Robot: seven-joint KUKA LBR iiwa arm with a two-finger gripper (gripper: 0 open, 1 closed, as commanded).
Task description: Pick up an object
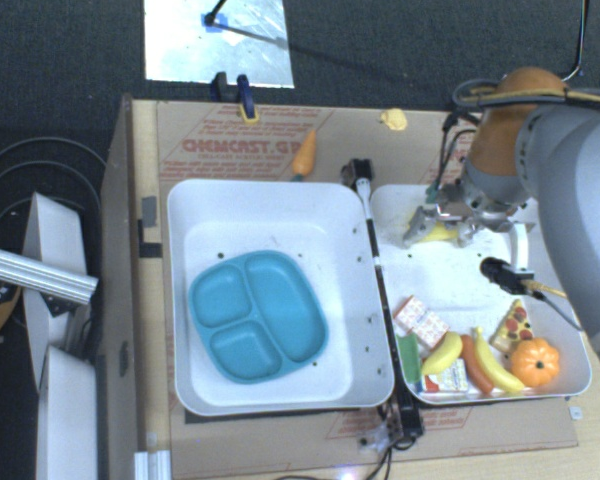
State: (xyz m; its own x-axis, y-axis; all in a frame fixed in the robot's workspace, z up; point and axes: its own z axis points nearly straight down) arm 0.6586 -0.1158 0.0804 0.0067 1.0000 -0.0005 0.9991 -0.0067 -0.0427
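Much open floor [450,278] surrounds the hand [442,223].

bench [240,138] | 2 white bins [270,208] | carrot [304,154] | yellow piece [393,119]

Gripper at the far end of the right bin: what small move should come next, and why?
Probably lower a little and close. The gripper sits right over a yellow object in the right bin, and nothing is visibly gripped yet. The other toys lie bunched at the near end, by the pumpkin.
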